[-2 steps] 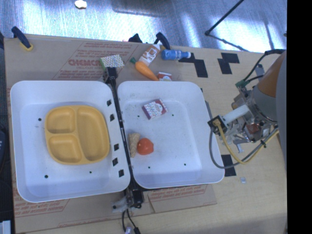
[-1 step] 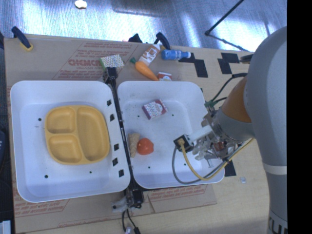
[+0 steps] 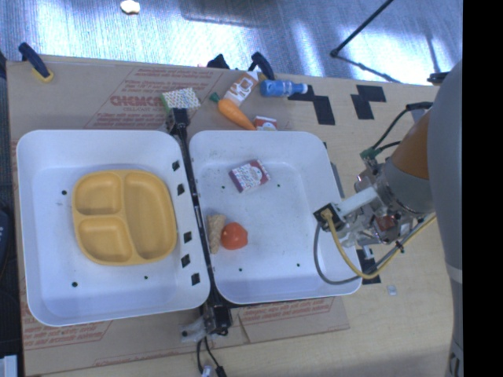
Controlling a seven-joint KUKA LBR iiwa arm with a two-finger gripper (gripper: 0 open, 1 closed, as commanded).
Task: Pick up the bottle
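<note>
Arm (image 3: 452, 155): grey, reaching in from the right.
Gripper (image 3: 379, 225): at the right bin's (image 3: 236, 285) right rim — open or closed, cannot tell.
Blue bottle (image 3: 279, 89): lying on the bench behind that bin — outside it.
Left bin (image 3: 47, 289): yellow tray (image 3: 124, 214).

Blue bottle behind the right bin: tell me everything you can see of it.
The blue bottle lies on its side on the cardboard, outside both bins, just past the far rim of the right bin. It looks like blue plastic, with a paler cap end pointing to the view's right. Its other end sits close to a white-and-orange pack; whether they touch is unclear.
</note>
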